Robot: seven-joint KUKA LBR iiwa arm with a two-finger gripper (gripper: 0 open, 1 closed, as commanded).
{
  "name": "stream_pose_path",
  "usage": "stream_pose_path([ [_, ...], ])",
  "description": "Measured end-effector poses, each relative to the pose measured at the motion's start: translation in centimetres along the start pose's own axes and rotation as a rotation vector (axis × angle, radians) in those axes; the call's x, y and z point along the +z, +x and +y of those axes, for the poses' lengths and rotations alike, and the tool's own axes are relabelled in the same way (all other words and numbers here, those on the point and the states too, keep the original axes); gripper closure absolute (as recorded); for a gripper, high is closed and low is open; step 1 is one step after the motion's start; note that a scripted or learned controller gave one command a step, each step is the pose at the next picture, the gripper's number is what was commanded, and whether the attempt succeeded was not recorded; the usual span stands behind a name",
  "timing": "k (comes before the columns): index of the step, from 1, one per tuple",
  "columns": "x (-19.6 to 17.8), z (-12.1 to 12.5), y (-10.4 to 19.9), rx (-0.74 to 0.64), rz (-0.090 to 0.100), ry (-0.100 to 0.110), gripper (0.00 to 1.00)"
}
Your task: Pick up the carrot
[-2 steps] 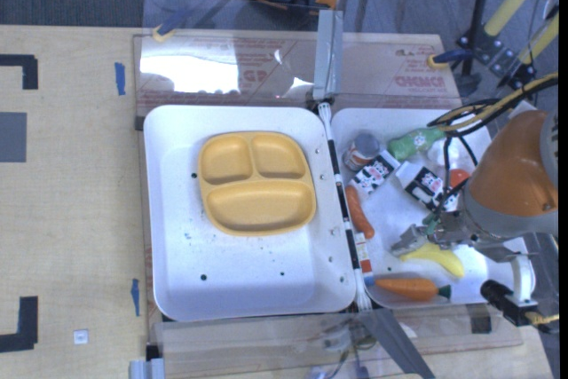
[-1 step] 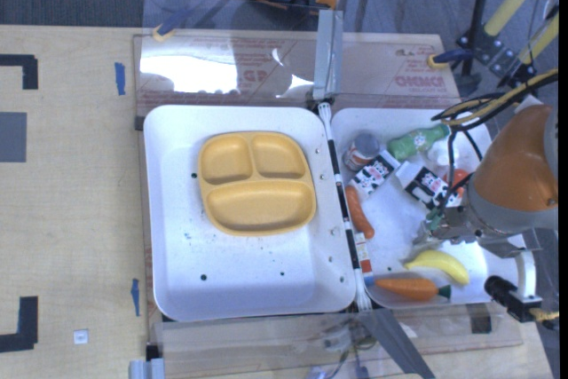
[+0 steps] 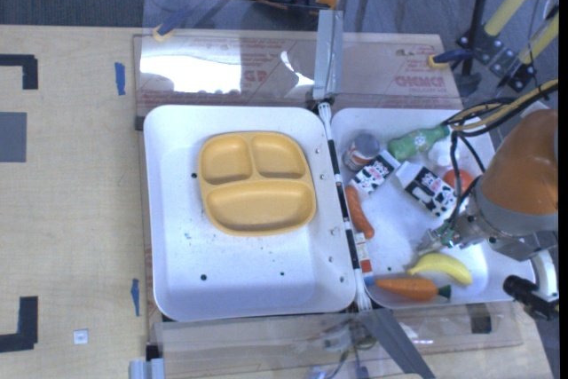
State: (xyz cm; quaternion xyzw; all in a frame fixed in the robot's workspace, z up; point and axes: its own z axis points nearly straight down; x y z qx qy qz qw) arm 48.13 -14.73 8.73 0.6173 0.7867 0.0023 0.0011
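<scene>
We judge the pick not yet made: the carrot [image 3: 406,287] lies flat at the 6 o'clock edge of the right bin [image 3: 390,127], orange body pointing to 9 o'clock and green top to 3 o'clock, just under the banana [image 3: 441,266]. The tool [image 3: 448,233] hangs above the bin floor beside the banana; whether it is open or closed we cannot tell. From the tool, the carrot sits near, toward 7 o'clock. Reaching, closing and lifting all remain.
</scene>
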Motion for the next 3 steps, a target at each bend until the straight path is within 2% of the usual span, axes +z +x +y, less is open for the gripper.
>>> stream_pose_path([
  [1, 0.0, 0.0, 0.0, -0.109, -0.006, -0.001, 1.0],
  [2, 0.0, 6.2, -5.7, -0.461, -0.004, 0.0, 1.0],
  [3, -13.4, -0.2, -0.9, -0.622, -0.002, 0.002, 1.0],
])
